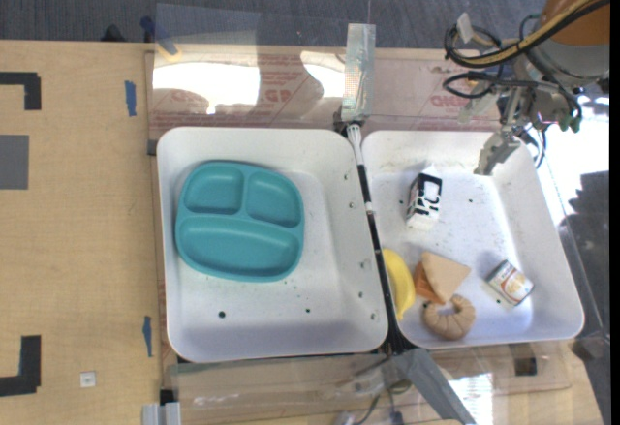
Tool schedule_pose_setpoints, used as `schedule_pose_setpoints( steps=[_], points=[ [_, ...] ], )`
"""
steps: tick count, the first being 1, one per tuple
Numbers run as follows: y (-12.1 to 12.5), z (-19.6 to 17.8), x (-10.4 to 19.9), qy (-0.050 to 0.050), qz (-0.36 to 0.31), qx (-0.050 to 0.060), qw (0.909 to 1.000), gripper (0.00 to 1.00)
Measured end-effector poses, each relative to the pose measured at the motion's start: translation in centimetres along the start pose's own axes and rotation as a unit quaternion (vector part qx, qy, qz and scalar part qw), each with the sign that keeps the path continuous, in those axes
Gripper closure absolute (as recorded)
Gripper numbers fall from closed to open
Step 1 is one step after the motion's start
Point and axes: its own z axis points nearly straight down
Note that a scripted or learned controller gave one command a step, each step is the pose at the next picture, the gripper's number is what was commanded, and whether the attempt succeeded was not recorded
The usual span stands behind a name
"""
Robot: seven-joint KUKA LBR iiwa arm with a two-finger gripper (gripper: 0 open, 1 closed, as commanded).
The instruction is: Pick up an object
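The gripper (491,160) hangs over the back edge of the right bin (557,220), and whether it is spread or pressed together cannot be told from this slant. Nearest it, toward the bin's middle, a small black-and-white carton (423,199) stands alone; it looks light and stiff with flat faces, so its two long sides would likely suit a pinch. Along the front edge lie a smooth yellow banana-shaped toy (398,282), a tan wedge (442,277) touching a rough brown bagel-like ring (449,316), and near the right edge a small printed can (510,283), round and probably slippery. The left bin (194,147) holds a glossy teal divided plate (239,220).
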Motion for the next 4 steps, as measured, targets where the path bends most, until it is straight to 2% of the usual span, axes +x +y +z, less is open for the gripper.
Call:
schedule_pose_setpoints(
  steps=[1,2,3,4],
  points=[
    [2.8,9.0,1.1,0.004,0.185,0.0,0.9828,0.0],
    [3.4,13.1,1.6,-0.013,0.069,-0.001,0.9976,0.0],
    [2.9,13.9,5.9,-0.025,0.415,-0.007,0.9095,0.0],
    [3.4,12.7,5.7,-0.025,0.412,-0.01,0.9108,1.0]
  ],
)
